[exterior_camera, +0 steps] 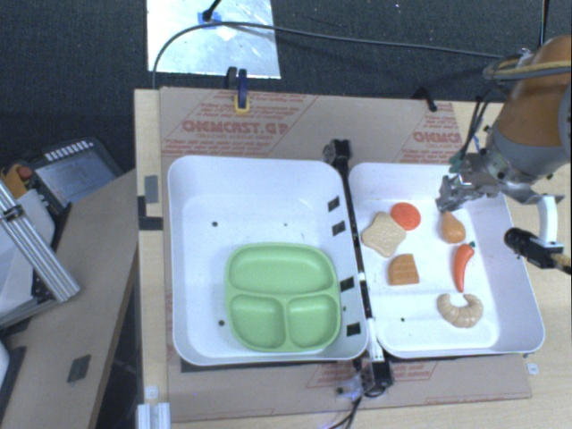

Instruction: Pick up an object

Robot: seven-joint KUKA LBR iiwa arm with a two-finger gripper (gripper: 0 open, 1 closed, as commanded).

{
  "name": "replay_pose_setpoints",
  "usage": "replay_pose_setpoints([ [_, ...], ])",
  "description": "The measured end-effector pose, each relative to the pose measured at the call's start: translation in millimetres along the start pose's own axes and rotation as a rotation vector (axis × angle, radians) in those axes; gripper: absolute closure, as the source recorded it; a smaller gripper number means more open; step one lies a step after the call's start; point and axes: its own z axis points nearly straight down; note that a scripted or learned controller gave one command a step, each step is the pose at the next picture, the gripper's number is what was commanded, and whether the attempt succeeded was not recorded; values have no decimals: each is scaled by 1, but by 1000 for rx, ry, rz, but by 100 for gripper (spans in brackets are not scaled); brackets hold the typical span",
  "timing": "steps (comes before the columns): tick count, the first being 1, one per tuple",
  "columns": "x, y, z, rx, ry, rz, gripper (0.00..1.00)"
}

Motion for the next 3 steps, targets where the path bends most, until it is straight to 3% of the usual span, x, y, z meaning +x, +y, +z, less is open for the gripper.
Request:
replay_pose_setpoints([
  [1, -2, 3, -44, 0, 0, -2, 100],
  [3, 112, -30, -50, 6, 4, -8, 100],
])
